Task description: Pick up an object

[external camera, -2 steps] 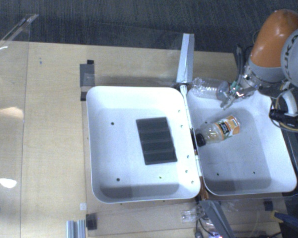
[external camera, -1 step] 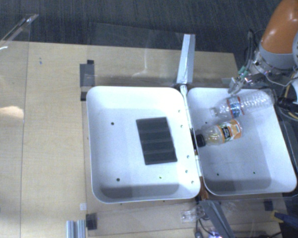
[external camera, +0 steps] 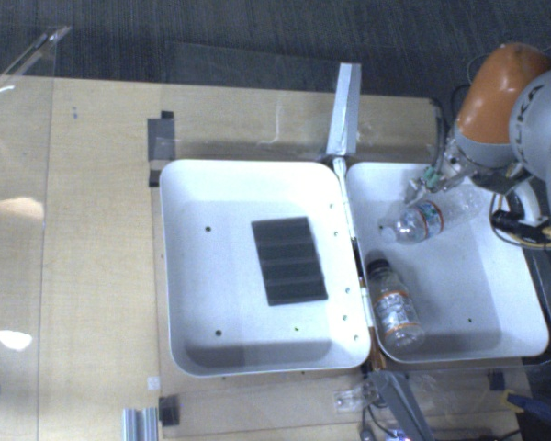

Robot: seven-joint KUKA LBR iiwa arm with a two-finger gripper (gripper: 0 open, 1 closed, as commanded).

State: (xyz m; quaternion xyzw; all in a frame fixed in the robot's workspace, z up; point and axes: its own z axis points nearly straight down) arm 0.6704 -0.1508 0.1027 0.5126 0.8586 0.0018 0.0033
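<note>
A clear plastic bottle (external camera: 421, 220) is seen lying on its side in the upper part of the right bin (external camera: 496, 333), right up against the claw (external camera: 438, 178), which is parked just above and to the right of it near the bin's back wall; whether the claw is open, closed or gripping anything can't really be made out. A second bottle (external camera: 392, 306) with a dark cap and an orange label is laid along the right bin's left wall, nearer the front and apart from the claw. A dark ribbed rectangular block (external camera: 288, 260) is found mid-floor in the left bin (external camera: 193, 338), and both bins are carried side by side on the pale wooden counter (external camera: 83, 274).
</note>
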